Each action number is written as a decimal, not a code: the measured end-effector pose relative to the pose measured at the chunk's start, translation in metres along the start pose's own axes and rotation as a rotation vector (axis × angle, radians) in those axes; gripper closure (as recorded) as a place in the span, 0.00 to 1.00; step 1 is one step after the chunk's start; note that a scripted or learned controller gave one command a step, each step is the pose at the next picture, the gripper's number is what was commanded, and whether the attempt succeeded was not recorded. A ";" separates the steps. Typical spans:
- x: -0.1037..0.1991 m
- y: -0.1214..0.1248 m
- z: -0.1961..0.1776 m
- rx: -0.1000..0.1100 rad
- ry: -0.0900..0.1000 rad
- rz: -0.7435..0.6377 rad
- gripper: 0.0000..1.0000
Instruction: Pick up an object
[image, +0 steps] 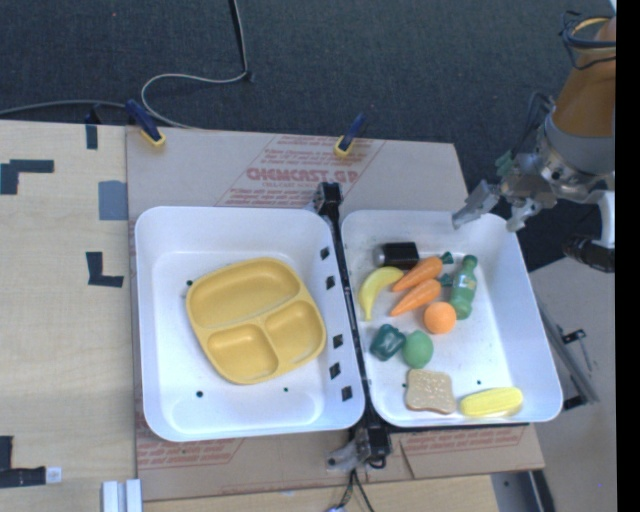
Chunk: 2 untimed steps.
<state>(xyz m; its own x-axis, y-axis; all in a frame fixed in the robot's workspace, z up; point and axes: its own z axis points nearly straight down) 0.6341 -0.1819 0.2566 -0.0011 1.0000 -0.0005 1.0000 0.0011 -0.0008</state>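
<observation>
Toy food (425, 295) — right bin (530, 330)

the counter (60, 330) is pale wood with dark tape marks on its left part. a brown cardboard sheet (400, 165) with red print lies flat on it, held at its far edge by two blue and yellow clamps (146, 127). two shallow white bins rest side by side on the cardboard, the left bin (160, 300) touching the right bin (520, 330) along a black middle seam.

Yellow tray (256, 318) in left bin (160, 300).
</observation>
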 end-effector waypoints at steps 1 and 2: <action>0.047 0.036 0.148 -0.012 0.002 -0.003 0.00; 0.046 0.037 0.136 -0.017 -0.002 -0.003 1.00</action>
<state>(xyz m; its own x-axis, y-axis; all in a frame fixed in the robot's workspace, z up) 0.6711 -0.1362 0.1205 -0.0043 1.0000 -0.0023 0.9999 0.0044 0.0158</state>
